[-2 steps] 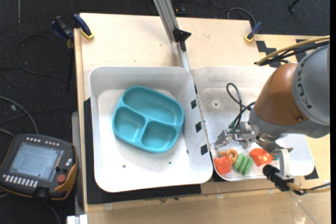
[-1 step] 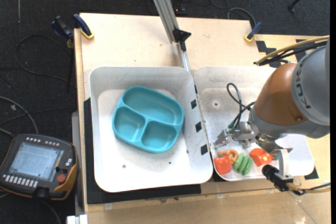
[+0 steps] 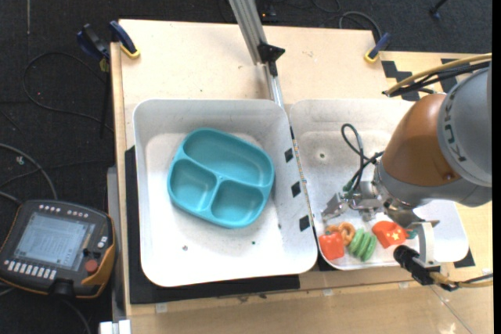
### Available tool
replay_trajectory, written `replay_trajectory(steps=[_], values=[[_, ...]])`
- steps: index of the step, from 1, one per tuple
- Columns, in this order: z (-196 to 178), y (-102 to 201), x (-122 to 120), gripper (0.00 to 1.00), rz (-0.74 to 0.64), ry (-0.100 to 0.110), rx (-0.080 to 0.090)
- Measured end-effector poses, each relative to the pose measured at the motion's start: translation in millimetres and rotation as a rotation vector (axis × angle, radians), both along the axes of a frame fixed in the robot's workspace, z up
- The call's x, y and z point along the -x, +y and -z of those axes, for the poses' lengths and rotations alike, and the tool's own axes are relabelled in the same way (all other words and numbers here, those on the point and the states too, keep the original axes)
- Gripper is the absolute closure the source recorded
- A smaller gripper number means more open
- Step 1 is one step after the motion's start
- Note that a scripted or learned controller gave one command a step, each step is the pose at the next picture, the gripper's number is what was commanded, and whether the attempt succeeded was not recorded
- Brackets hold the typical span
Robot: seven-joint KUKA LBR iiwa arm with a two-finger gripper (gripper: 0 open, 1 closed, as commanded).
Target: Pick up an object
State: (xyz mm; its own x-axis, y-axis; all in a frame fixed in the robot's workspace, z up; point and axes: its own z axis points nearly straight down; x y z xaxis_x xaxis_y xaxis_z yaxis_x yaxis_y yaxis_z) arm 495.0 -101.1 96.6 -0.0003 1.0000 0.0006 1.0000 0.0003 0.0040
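Several toy foods lie at the front of the right bin (image 3: 329, 129): a red pepper (image 3: 331, 246), a small orange piece (image 3: 342, 230), a green ribbed piece (image 3: 362, 246) and a red-orange piece (image 3: 387, 233). My gripper (image 3: 350, 203) hangs low just behind them, closest to the orange piece, with the orange-banded wrist (image 3: 415, 149) rising to its right. Nothing is visibly lifted off the bin floor. The arm hides the right part of this bin.
A teal divided plate (image 3: 221, 177) lies in the middle of the left bin (image 3: 149, 168). A black cable (image 3: 352, 141) loops over the right bin's floor behind the gripper. A slanted metal pole (image 3: 243, 0) crosses the back, and a teach pendant (image 3: 55, 246) sits off the bench, front left.
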Motion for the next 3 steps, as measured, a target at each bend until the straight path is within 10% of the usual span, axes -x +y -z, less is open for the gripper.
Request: replay_trajectory(steps=[1,3], values=[[-69,-25,0,0.0,0.002,-0.003,0.004],[0,6,1,0.0,0.001,0.002,0.001]])
